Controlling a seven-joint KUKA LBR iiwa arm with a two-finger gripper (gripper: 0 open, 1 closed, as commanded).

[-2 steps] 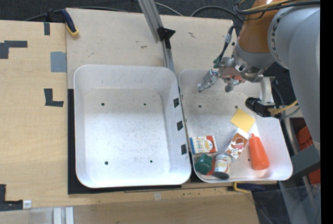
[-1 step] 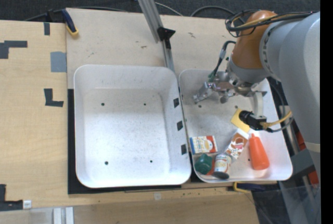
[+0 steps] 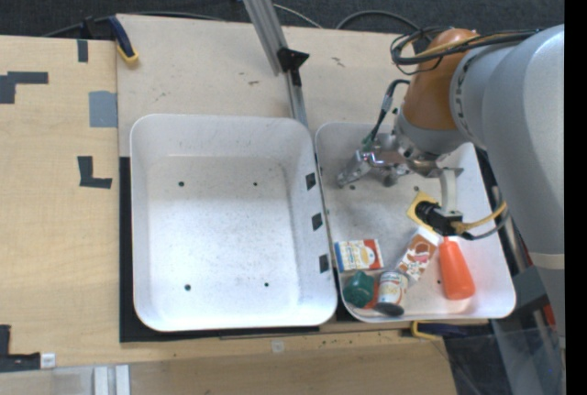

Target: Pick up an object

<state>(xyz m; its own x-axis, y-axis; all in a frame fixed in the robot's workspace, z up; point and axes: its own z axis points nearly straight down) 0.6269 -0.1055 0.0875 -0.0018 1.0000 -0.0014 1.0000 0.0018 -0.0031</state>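
A: Where does the arm's metal two-finger gripper sit?

B: Over the upper part of the right shallow white bin, above bare floor. Its fingers look slightly apart, with nothing between them.

A: And the things to pick?

B: All bunched at that bin's near end, well apart from the gripper, toward the bottom of the camera view. Closest along that line is the small red-and-white carton, lying flat with its long axis roughly across the bin. Just below it sit the dark green rounded object and the small printed can, nearly touching each other.

A: Anything further right?

B: A red-and-white packet on a slant, and the orange tapered bottle-shaped piece beside it, long axis running up and down the bin.

A: So the move?

B: I judge it needs to travel down the bin toward the carton, then descend.
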